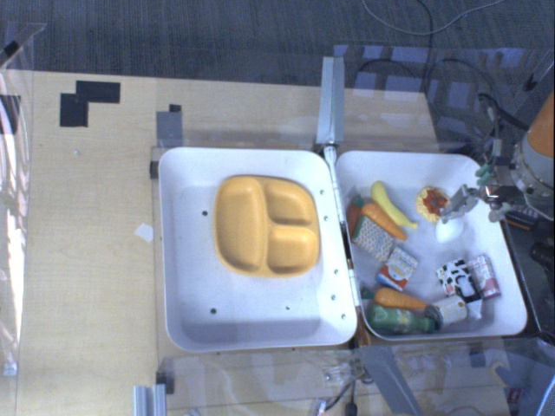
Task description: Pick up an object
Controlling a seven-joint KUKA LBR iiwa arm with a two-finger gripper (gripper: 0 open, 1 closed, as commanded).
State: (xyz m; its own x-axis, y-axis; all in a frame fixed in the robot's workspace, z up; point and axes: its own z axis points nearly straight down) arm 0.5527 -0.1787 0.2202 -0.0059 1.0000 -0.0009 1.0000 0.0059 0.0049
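My gripper (474,207) hangs over the right bin's (512,315) far right side, its two fingers spread open over bare bin floor. The left fingertip (451,211) is just beside a round red-and-yellow toy (430,202). Further left lie a yellow banana (391,204) and an orange carrot (382,220). Below the gripper sit a black-and-white cow-print carton (453,277) and a pink can (484,276).
The right bin also holds a grey patterned packet (373,237), a small box (399,268), a second carrot (401,300), a green bottle (399,320) and a small tin (451,309). A yellow divided tray (264,224) lies in the left bin (186,319).
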